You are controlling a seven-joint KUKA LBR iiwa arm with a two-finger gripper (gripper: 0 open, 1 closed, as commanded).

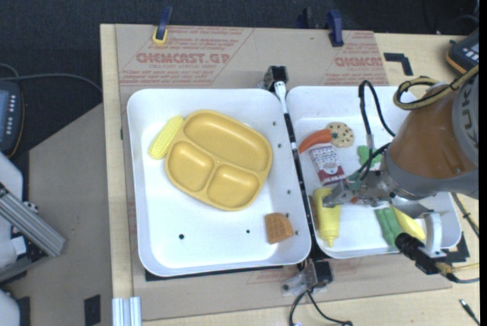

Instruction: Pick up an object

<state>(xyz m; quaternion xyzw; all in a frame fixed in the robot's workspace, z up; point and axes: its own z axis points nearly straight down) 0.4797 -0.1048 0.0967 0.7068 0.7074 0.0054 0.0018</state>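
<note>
My gripper (344,195) hangs low in the right bin (319,97), directly over the top end of a yellow squeeze bottle (329,222) that lies along the bin's left wall. Just beyond the gripper lies a red and white can (326,164). Farther back are an orange carrot (314,140) and a chocolate-chip cookie (340,134). The grey and orange arm (430,145) covers the right half of this bin. No object can be seen lifted off the bin floor.
A green piece (388,224) and a yellow piece (412,226) lie under the wrist at the bin's front right. The left bin (144,187) holds a yellow divided plate (219,158), a corn cob (166,136) and a brown cracker (278,227).
</note>
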